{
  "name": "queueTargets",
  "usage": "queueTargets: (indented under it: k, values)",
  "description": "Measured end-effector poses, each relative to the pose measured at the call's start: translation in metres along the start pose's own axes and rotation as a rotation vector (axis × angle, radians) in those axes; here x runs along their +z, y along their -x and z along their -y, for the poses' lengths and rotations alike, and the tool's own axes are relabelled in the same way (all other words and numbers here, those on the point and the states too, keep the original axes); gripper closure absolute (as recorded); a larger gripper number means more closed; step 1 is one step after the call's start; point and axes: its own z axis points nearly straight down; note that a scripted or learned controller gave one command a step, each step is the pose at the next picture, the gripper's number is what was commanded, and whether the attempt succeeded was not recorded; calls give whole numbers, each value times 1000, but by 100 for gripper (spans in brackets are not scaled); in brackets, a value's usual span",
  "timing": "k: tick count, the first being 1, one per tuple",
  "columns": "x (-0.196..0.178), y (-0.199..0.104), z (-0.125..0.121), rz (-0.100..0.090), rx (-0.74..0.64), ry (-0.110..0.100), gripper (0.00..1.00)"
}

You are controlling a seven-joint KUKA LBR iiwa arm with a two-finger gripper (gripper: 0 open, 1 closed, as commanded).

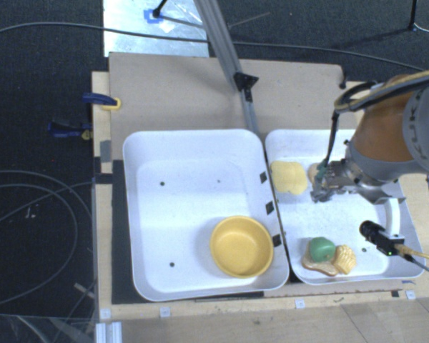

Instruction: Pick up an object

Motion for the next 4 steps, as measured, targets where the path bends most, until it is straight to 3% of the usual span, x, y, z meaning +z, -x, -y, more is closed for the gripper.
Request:
queueTargets:
  k: [1,3,4]
  values:
    - [-54,0,-2,1,0,2,100]
    - [-52,-97,-18,-2,-5,-3,100]
    - [-60,-154,-11,-3,-7,-4,100]
